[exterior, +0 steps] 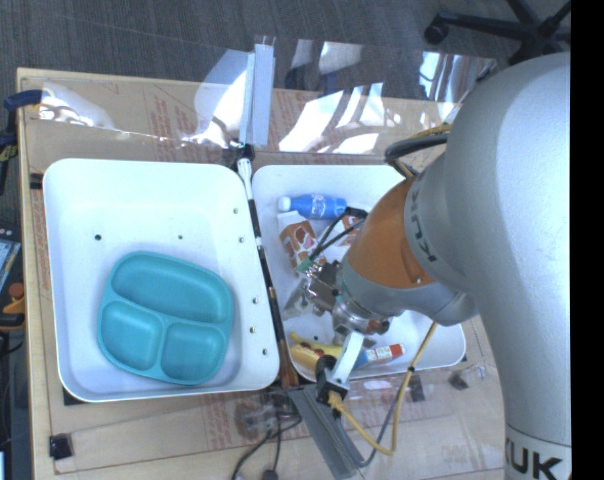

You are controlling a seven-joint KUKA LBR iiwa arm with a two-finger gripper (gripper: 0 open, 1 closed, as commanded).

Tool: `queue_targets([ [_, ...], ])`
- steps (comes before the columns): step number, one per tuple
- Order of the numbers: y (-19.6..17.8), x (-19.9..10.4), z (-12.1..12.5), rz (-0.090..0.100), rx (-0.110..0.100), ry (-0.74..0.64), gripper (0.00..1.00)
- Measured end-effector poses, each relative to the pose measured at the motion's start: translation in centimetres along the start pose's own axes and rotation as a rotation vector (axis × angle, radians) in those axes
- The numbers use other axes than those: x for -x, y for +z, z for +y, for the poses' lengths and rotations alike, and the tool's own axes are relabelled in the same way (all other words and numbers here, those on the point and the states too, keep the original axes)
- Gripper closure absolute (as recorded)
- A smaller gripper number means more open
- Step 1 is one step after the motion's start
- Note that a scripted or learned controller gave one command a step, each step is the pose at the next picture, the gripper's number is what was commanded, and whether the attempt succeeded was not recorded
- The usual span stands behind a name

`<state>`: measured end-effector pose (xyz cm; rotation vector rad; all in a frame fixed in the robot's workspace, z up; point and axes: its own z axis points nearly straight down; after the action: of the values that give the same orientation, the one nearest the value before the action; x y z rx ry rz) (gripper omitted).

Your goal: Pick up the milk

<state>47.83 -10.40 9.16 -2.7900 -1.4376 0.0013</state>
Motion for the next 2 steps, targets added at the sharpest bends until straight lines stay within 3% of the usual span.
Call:
queue_targets([
  [1, -30.8, -2.2, -1.9, -0.001, 0.002, -0.591, 0.0],
  [2, -16.1, 3.0, 4.4, -0.002, -0.003, -0.614, 0.0],
])
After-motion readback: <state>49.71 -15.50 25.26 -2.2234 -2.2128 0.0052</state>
